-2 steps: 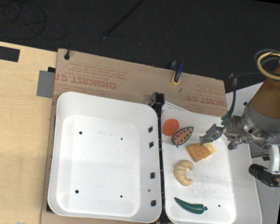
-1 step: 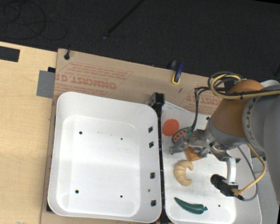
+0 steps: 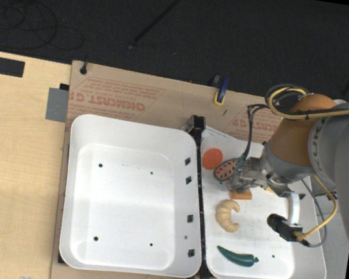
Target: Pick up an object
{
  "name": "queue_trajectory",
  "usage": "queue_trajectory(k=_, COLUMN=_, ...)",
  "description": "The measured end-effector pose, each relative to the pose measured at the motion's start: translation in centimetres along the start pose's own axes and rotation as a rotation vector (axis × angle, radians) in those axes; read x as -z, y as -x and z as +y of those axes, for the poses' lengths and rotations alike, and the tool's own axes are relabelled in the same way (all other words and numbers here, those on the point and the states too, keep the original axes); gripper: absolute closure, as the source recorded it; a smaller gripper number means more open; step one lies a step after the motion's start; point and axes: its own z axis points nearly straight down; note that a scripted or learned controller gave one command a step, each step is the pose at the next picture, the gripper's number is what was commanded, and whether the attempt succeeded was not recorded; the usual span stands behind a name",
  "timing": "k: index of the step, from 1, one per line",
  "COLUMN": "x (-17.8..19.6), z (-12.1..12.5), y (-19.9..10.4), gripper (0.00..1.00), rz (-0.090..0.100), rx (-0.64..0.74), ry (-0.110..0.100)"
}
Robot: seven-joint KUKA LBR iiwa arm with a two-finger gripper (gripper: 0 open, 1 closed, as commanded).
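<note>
In the right bin lie an orange ball, a brown speckled piece, a small orange block, a pale croissant and a dark green pepper. My gripper reaches in from the right and hangs low over the bin's upper middle. It is directly above the orange block and right beside the speckled piece. The gripper body hides the block's upper part. Whether it touches the block cannot be made out.
The left bin stands beside the right one, with a black divider rail between them. The grey arm and its cables cover the right bin's far right corner. A black cable plug hangs over the bin right of the croissant.
</note>
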Motion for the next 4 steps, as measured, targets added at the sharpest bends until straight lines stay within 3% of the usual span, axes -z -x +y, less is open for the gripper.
queue_trajectory(k=1, x=10.1, z=-6.0, y=-6.8, gripper=1.0, rz=0.01, rx=0.007, ry=-0.014)
queue_trajectory(k=2, x=20.1, z=-6.4, y=-11.0, gripper=1.0, rz=0.008, rx=0.007, ry=-0.006)
queue_trajectory(k=3, x=17.7, z=-6.6, y=-14.8, gripper=1.0, rz=0.007, rx=0.003, ry=-0.017)
queue_trajectory(k=4, x=26.6, z=-5.6, y=-19.9, gripper=1.0, rz=0.009, rx=0.008, ry=-0.006)
